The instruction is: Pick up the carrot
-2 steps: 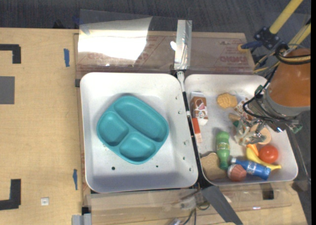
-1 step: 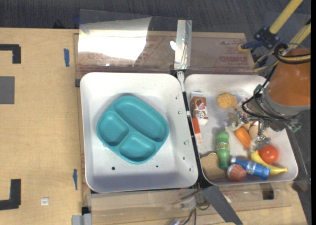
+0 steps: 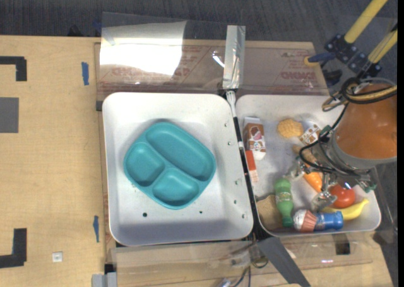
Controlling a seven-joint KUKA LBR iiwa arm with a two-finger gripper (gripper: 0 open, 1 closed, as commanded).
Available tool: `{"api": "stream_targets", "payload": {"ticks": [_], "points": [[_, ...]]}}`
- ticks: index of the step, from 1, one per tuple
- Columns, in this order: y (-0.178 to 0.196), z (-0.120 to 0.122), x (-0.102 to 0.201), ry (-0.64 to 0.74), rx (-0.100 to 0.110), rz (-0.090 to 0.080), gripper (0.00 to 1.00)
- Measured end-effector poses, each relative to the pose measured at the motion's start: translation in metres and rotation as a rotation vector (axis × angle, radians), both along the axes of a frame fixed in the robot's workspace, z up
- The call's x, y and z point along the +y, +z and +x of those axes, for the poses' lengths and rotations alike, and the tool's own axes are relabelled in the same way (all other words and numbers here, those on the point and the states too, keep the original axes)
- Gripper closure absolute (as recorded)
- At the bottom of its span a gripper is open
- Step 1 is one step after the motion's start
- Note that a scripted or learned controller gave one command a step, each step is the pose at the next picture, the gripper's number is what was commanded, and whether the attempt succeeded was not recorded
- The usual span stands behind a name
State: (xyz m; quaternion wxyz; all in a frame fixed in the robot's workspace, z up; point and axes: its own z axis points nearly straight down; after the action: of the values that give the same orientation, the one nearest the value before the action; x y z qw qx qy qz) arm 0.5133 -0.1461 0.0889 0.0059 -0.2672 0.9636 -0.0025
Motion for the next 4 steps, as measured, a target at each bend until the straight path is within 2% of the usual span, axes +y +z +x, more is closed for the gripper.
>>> {"api": "stream_targets", "payload": {"ticks": [1,2,3,4], "points": [[0.012,0.002,0.001,0.001,-0.005,-0.001,1.0],[0.09,0.017,0.036,-0.016,-0.002,0.002,1.0],[0.021,-0.011,-0.011,0.235,0.011,0.002,1.0],[0.039,0.04,-0.032,0.124,0.004,0.0,1.0]]}}
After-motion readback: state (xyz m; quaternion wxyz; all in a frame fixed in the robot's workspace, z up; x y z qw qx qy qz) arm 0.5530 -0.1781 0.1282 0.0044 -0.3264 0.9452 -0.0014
